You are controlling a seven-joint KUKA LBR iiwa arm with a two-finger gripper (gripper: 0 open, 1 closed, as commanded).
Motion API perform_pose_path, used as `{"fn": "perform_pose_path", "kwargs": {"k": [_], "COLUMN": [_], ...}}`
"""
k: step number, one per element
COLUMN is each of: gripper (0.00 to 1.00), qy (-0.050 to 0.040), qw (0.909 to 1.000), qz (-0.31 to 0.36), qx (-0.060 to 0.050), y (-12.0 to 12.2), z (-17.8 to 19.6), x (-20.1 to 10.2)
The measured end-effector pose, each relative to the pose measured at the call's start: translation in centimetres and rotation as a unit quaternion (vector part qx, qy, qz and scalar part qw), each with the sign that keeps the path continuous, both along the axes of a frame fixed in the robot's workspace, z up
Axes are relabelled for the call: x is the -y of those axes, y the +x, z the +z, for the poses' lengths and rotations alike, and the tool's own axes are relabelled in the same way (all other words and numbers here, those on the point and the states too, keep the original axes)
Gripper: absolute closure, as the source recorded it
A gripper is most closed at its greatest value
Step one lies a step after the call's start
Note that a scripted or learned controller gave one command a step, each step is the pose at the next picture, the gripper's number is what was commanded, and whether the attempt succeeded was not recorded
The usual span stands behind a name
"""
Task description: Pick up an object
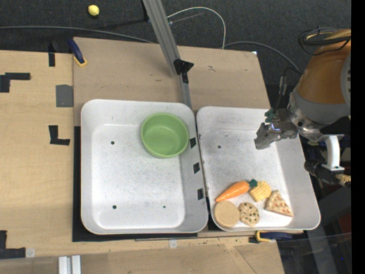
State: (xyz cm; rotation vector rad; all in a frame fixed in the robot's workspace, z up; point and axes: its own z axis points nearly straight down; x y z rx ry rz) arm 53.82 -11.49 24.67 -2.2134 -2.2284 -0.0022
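Toy food lies at the near end of the right bin [228,124]: an orange carrot [232,190], a yellow corn piece [260,190], a pizza slice [279,204], a chocolate-chip cookie [249,213] and a tan round disc [226,214]. A green bowl [165,135] sits upright at the far right of the left bin [102,170]. My gripper [266,137] hangs over the right bin's far right part, well above and behind the food. Nothing shows between its fingers.
A grey metal pole [162,27] slants down to the gap between the bins. Cables run across the dark floor at the back, with a small yellow ball [93,9]. The wooden bench [34,124] extends left.
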Motion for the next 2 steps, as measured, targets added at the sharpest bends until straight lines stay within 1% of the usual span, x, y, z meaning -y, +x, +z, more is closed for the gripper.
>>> {"fn": "perform_pose_path", "kwargs": {"k": [1, 2], "gripper": [1.00, 1.00], "qy": [0.0001, -0.0005], "qw": [1.0000, 1.0000], "qz": [0.000, -0.001], "qx": [-0.001, -0.002], "y": [0.7, 0.5], "z": [0.3, -0.9], "x": [-4.7, -9.2]}}
